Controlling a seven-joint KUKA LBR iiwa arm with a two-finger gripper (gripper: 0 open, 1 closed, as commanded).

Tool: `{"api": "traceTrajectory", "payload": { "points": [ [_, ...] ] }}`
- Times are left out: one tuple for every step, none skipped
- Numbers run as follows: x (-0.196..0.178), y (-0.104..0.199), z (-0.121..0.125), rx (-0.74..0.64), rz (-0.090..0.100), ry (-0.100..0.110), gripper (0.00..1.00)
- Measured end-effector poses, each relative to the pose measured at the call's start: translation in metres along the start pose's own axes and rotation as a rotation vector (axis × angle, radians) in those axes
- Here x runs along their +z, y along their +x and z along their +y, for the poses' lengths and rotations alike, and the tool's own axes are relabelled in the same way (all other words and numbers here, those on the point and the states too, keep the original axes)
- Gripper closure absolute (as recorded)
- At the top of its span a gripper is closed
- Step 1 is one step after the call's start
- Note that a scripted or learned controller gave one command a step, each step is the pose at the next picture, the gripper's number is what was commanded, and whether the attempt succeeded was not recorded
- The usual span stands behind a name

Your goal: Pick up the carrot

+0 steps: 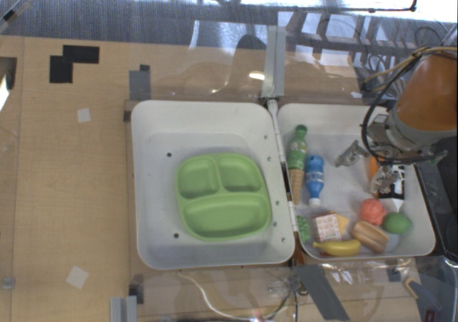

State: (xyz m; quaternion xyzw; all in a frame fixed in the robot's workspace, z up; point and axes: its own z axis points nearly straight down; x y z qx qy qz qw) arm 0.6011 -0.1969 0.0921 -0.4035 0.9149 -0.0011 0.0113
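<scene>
Though the tool (pixel 387 179) hides most of the carrot (pixel 373 167), its grip is unclear.

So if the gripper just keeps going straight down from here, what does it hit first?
Most likely the carrot: its orange tip shows right beside the gripper, which points down into the right bin. Depth is hard to judge from this slanted view, so it might land on the bin floor next to it instead.

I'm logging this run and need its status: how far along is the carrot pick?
Done: the arm has reached over the right bin, and the pincer is low over the carrot. In hand: closing in on the carrot, an orange sliver beside the wrist. Left: a visible grasp and a lift.
</scene>
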Motion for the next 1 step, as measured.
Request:
{"api": "traceTrajectory", "payload": {
  "points": [
    [-0.0134, -0.0013, -0.0033, -0.002, -0.002, 0.012, 1.00]
  ]
}}
